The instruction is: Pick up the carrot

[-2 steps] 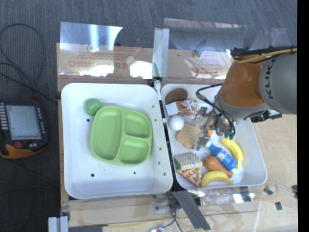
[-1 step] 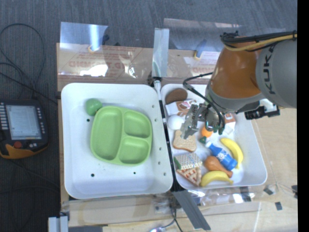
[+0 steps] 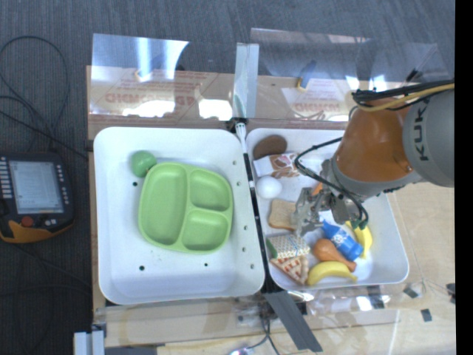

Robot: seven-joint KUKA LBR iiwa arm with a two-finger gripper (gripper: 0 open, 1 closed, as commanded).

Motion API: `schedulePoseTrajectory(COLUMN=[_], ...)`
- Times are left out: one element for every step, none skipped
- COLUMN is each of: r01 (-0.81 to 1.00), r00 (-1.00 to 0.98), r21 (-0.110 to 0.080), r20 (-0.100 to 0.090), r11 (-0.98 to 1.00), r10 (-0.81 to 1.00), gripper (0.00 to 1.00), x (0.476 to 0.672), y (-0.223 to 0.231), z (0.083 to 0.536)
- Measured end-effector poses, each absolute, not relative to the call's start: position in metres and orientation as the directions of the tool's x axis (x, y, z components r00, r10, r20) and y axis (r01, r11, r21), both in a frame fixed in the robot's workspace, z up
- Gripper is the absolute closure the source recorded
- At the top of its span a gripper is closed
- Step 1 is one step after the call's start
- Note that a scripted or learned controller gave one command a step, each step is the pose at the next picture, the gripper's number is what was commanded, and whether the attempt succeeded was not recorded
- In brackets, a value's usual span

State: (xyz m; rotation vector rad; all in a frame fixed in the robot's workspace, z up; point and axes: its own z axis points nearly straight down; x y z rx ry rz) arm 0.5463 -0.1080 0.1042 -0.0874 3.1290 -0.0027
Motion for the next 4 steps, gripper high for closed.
schedulePoseTrajectory(r01=[-0.055, -0.059, -0.058, -0.037], r00=[-0.998, -0.998, -0.998, -0.999], r21=[-0.002, -0.005, -0.008, -0.002], r20=[-0.009, -0.019, -0.038, -0.009], r11=[0.998, 0.998, 0.998, 0.999], r10=[-0.055, -0.059, -0.058, -0.037], gripper=[0.0, 0.0, 1.0, 1.0], x=[0.545, 0.603, 0.608, 0.645], y=[-0.108, -0.108, -0.108, -0.13], z=[0.103, 0.094, 0.107, 0.152])
